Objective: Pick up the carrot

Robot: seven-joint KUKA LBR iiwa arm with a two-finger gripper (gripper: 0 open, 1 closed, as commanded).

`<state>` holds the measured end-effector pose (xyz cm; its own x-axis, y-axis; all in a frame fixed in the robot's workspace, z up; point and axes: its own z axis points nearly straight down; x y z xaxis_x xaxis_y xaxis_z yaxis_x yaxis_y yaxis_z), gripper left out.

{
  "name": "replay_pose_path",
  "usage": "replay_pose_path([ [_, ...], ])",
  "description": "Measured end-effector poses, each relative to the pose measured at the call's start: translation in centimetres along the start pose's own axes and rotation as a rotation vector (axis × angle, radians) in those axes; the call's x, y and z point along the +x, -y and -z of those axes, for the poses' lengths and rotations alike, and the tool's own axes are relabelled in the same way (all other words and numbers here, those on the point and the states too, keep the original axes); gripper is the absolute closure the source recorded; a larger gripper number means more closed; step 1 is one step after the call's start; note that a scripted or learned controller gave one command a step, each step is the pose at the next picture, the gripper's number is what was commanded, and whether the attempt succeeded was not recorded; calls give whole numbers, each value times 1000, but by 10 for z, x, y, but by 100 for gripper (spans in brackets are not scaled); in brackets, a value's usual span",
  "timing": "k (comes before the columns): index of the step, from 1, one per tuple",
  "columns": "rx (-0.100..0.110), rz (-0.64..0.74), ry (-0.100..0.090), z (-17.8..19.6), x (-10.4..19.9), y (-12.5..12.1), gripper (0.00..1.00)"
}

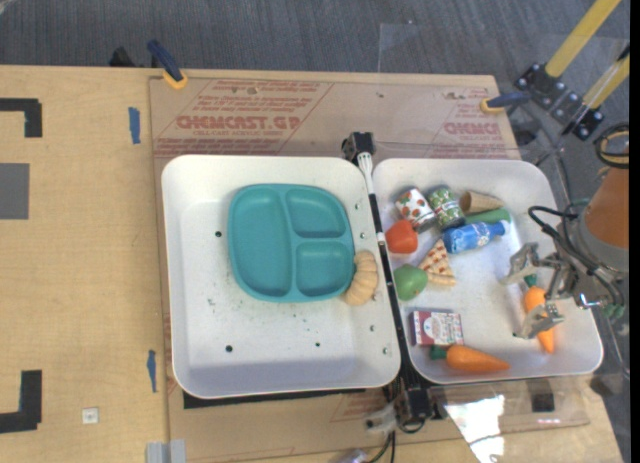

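Note:
The carrot (478,359), orange with a green stub at its left end, lies flat near the front edge of the right bin (575,356), just below a small red-and-white carton (437,328). My gripper (526,297) hangs low over the right side of that bin, up and to the right of the carrot and apart from it. It looks open. A small orange piece (535,300) sits in the gap between the fingers, and I cannot tell whether they touch it. Another orange bit (547,340) lies just below the gripper.
The right bin also holds a tomato (402,239), a green fruit (409,281), a pizza slice (437,264), a blue bottle (472,236), cans (428,206) and a cone (480,201). The left bin (200,351) holds a teal divided plate (290,241) and a croissant (364,278).

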<state>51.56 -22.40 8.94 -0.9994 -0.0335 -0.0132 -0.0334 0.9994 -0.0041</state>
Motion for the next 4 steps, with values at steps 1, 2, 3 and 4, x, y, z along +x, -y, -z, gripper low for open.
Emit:
replay_pose_path([
  [1, 4, 3, 13, 14, -5, -1, 100],
  [2, 3, 3, 12, 13, -5, -1, 0],
  [3, -1, -122, 3, 1, 27, -2, 0],
  [4, -3, -535, -3, 1, 31, -6, 0],
])
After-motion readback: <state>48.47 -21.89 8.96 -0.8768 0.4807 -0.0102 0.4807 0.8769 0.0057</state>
